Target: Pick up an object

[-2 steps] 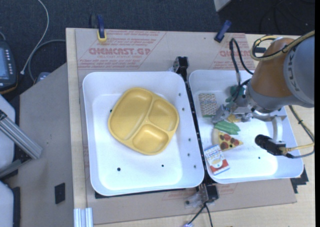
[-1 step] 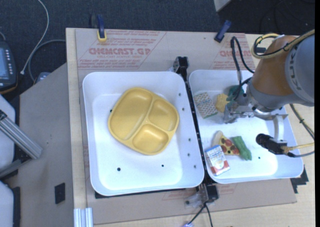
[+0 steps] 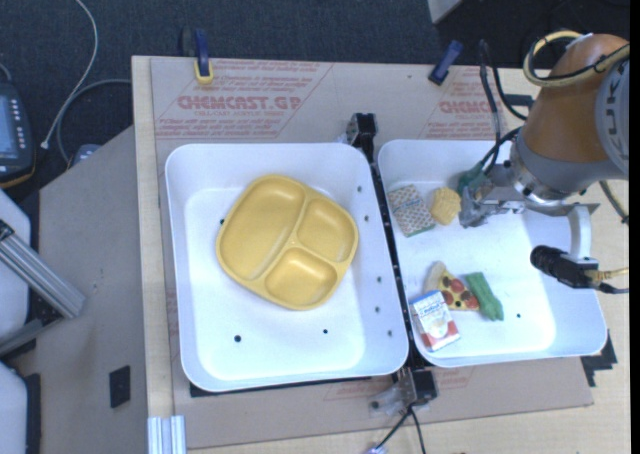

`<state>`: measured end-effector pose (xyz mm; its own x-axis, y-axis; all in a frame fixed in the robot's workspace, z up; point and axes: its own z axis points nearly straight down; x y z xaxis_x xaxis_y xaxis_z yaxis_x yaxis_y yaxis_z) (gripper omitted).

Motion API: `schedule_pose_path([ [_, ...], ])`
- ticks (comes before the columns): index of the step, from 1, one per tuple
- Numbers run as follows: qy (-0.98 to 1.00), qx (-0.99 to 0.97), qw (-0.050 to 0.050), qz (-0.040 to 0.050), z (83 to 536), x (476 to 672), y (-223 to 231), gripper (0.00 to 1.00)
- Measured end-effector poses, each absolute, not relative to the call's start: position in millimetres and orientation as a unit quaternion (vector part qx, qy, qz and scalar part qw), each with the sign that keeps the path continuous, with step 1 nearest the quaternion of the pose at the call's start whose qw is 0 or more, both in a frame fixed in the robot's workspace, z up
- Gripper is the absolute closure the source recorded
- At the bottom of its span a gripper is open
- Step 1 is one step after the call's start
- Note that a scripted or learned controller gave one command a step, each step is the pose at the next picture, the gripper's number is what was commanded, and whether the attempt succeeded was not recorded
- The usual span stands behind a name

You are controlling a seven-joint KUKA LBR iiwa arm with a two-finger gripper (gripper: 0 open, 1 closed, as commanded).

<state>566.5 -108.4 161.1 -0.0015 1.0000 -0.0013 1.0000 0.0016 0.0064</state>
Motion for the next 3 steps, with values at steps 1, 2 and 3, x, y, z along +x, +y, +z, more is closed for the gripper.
schedule_pose_path([
  [1, 0.707, 0.707, 0.003, 0.0017, 222, 564.8, -116, 1.00],
  [2, 0.708, 0.707, 0.003, 0.0017, 270, 566.1, -116, 1.00],
  [3, 0.709, 0.705, 0.001, 0.0009, 271, 573.6, -67, 1.00],
])
